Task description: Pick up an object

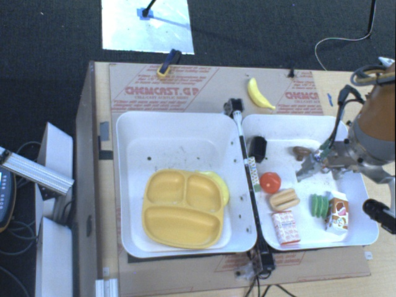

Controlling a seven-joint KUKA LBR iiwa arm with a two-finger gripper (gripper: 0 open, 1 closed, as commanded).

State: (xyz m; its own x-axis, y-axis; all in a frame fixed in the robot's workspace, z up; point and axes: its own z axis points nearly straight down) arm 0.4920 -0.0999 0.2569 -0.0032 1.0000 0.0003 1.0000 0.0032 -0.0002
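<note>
A: White plastic, two shallow bins side by side on the bench. Left bin [130, 166] first?

B: Yellow divided tray [182, 208] sits toward its near edge, a yellow lump tucked just behind the tray's right rim. Far half of that bin is bare, plenty of room along the back and left walls.

A: Bench surface [204, 82]?

B: Brown board with red lettering. Yellow-and-dark clip [167, 64] at the far edge, left of centre. Yellow banana [260, 95] on the board just beyond the right bin's far left corner. Dark carpet past the bench, a pale square sheet [147, 16] lying on it.

A: Right bin [371, 231]?

B: Crowded. Black object [257, 147] against the left wall, red tomato [270, 181] below it, hot dog bun [284, 198] just beside that, red-and-white packet [285, 226] at the near edge. Green piece [320, 205] and a small carton [338, 214] toward the near right corner. Little free floor.

A: Arm?

B: Reaches in over the right wall, orange band [378, 113] high, wrist angled down-left. Gripper [309, 164] low in the bin's middle; fingers look spread, pinching nothing I can make out. A brown object [303, 150] lies just beside them.
</note>
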